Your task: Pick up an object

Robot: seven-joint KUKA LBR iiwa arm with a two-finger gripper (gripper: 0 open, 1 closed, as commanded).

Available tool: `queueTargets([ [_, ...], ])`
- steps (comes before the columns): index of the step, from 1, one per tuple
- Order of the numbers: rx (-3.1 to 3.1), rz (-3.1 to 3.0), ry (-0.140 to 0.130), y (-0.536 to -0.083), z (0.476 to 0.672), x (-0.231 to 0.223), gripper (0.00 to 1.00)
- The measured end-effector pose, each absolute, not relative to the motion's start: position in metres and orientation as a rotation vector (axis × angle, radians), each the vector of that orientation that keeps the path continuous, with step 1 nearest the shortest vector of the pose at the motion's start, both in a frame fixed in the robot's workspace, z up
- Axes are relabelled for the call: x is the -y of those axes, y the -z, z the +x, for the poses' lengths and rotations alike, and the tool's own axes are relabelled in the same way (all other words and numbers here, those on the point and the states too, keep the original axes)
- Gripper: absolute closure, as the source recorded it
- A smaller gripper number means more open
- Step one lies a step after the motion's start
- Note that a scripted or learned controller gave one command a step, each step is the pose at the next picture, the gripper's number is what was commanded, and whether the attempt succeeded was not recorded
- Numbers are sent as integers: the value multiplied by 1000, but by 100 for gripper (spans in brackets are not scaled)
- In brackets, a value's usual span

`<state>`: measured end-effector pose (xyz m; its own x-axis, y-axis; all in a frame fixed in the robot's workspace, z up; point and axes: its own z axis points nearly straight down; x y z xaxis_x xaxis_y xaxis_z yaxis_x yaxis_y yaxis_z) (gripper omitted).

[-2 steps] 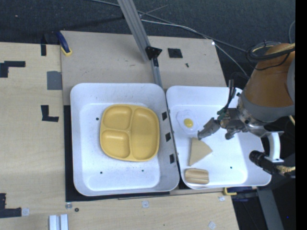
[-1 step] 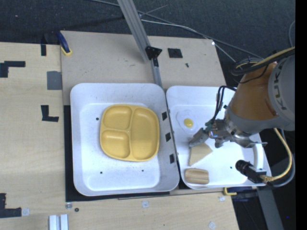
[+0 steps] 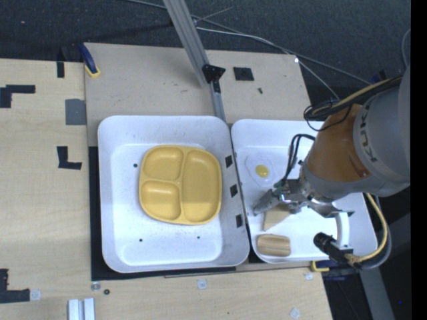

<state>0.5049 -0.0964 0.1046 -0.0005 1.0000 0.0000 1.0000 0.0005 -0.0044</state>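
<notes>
Arm reaches in from the right, over the right bin (image 3: 347, 129). Pincer (image 3: 269, 204) hangs low at that bin's left-centre; its tips look narrowly set, though I cannot tell the gap for certain, and nothing shows between them.

Candidates in the right bin: tan wedge-shaped piece (image 3: 278, 217) just below the pincer tips, maybe touching; tan bread-like block (image 3: 273, 245) nearer the front edge, long axis left-right; fried-egg toy (image 3: 261, 171) just behind the pincer.

Left bin (image 3: 113, 179) holds a yellow divided plate (image 3: 180, 184), well apart from the pincer.

Judgement: wedge is nearest; a short drop forward would meet it.

No readable labels or writing.
</notes>
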Motion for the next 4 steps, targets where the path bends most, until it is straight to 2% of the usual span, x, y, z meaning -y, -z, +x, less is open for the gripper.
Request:
queueTargets([
  [1, 2221, -2219, -2, -118, 506, 96, 100],
  [2, 2223, -2221, 2, -173, 496, 94, 100],
  [3, 2224, -2221, 2, -214, 496, 93, 100],
  [4, 2223, -2221, 1, -236, 496, 93, 100],
])
